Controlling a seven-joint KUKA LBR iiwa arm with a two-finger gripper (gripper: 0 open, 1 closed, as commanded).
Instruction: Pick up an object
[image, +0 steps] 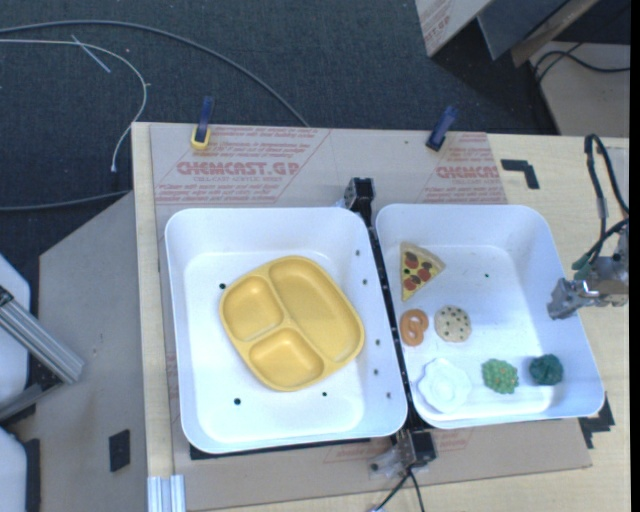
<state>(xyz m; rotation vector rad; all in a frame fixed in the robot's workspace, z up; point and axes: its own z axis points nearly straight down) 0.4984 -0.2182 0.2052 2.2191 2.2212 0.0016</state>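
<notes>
Dark carpet surrounds a pale wooden bench (90, 290) whose top carries a printed cardboard sheet (240, 165), pinned at the far edge by a yellow-and-blue clamp (203, 128) and a blue clamp (441, 128). Two shallow white bins sit side by side on it, their inner rims touching along a dark seam. Taking the right bin (520, 225) as the landmark, the left bin (190, 300) lies directly beside it and holds a yellow three-compartment tray (291, 320), set at a slant near the middle with bare white floor open on every side of it. Inside the right bin the pieces crowd its left and near portions: a toy pizza slice (418, 270) lies close to the left wall, an orange ring (413, 326) sits just below that, and a speckled cookie (453, 323) rests just beside the ring. Along the near wall lie a white fried egg (443, 384), a light green broccoli piece (500, 376) and a dark green piece (546, 370), the last close to the right rim. The far half and the centre of this bin are bare, leaving the widest open floor there. At the right rim, about halfway along it, hangs the metal gripper (566, 298), with dark cables looping above it; it sits at the wall's edge, apart from every toy, and nothing shows between its fingers, though whether they stand apart or together cannot be told at this size.
</notes>
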